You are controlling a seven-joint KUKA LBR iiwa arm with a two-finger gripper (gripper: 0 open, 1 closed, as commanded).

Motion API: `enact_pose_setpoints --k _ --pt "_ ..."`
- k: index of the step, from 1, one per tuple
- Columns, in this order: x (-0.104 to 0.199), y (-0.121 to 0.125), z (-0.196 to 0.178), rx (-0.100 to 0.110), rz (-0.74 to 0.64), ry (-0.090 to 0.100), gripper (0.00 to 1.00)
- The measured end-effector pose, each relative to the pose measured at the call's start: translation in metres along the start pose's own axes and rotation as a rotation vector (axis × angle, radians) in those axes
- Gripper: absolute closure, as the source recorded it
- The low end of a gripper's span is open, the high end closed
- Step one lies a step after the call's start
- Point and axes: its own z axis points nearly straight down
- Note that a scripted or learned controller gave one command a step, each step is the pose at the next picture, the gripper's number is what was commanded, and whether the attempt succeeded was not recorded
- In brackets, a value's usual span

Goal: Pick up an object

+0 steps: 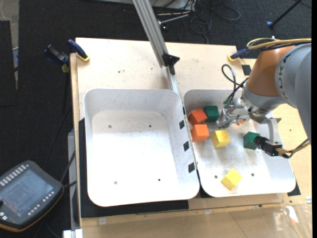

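**Yellow cube under pincer, right bin**

Yellow small cube point(220, 138) sits in the white shallow right bin point(277, 182), directly below the pincer point(224, 123). Pincer state: can't tell, tips too small to read. Rel. to that cube: orange cube point(200, 132) just left, second orange cube point(197, 116) and green cube point(211, 112) up-left, another green block point(251, 140) right, second yellow cube point(231, 179) well below.

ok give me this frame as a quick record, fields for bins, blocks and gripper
left bin: no blocks in it
right bin: holds all six blocks
orange blocks: two, and, near the divider
green blocks: one by the orange pair, one to the right
yellow blocks: one mid-bin, one near the front edge
gripper: low over the mid-bin yellow block, grasp not confirmed
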Motion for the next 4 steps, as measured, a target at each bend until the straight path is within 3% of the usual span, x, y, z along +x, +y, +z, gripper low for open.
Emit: enact_pose_setpoints --k 3,4 --pt "0.000 -0.005 -0.163 -0.006 -0.002 -0.002 1.00" --pt "0.045 -0.004 -0.158 0.003 -0.007 0.002 1.00"
